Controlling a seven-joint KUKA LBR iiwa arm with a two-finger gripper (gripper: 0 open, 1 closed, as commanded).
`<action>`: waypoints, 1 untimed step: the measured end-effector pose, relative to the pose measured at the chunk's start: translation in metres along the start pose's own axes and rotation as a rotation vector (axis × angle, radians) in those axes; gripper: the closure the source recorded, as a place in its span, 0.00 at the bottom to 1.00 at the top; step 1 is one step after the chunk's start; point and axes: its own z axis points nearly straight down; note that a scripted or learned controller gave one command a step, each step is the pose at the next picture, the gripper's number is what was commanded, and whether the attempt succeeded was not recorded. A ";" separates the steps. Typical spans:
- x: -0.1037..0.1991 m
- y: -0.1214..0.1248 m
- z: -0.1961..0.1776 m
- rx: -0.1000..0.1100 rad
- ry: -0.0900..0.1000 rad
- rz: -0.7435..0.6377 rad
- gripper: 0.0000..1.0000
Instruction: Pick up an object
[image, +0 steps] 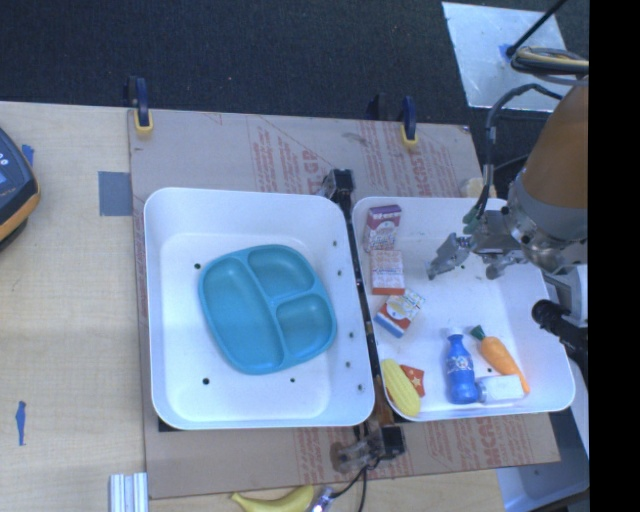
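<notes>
Banana (272, 498) lies at the near bench edge, outside the bins. Right bin (556, 401) near end: corn (401, 388), blue bottle (459, 369), carrot (496, 355), close together. Further back: small carton (397, 315), snack packet (387, 271), milk carton (383, 226) along the left wall. Left bin (172, 400) holds a blue divided plate (266, 307). Gripper (452, 256) hovers over the right bin's middle, fingers spread wide, nothing between them.

blue bottle (459, 369), carrot (497, 355), corn (401, 388), cartons (386, 270), rt bin (540, 400)
</notes>
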 end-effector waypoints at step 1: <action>-0.021 -0.039 0.141 0.002 0.001 0.000 0.00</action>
